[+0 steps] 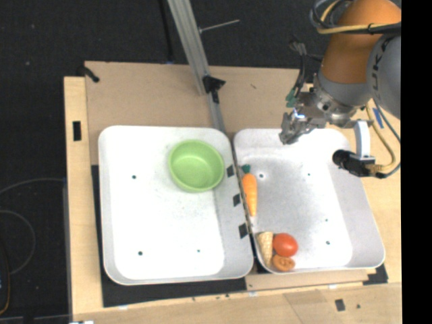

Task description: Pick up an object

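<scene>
Arm in from right, gripper up near top edge

1 grey arm (378, 59) w/ orange band (354, 36) above wrist reached in from upper right, angled down & left. Gripper (291, 132) pointed downward at arm's low end, small & dark; finger state too blurred to tell. Cables looped off wrist on right side.

A tan bench (148, 93) bears two white bins (121, 208) (337, 208) side by side.
</scene>
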`<state>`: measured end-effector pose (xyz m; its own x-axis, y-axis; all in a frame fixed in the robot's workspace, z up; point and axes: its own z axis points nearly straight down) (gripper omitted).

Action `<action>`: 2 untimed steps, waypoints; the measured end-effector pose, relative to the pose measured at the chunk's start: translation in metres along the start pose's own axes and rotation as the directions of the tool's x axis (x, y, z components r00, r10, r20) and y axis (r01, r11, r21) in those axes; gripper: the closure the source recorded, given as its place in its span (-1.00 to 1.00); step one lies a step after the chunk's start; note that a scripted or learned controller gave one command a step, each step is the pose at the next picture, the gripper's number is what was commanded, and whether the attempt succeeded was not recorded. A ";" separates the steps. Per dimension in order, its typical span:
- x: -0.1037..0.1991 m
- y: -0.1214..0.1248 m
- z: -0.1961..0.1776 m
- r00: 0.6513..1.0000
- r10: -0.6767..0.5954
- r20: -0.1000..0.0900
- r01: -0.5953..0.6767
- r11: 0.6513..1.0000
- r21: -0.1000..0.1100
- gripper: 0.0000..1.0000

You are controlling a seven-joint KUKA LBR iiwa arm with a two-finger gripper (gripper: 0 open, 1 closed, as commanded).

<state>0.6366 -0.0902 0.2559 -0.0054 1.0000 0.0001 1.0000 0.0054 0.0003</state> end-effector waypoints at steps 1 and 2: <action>0.052 -0.017 0.004 1.000 0.003 0.000 -0.003 1.000 0.000 1.00; 0.110 -0.024 -0.003 1.000 -0.003 -0.002 0.003 1.000 0.000 1.00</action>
<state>0.6121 0.0197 0.2591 -0.0082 1.0000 0.0022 1.0000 0.0082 0.0003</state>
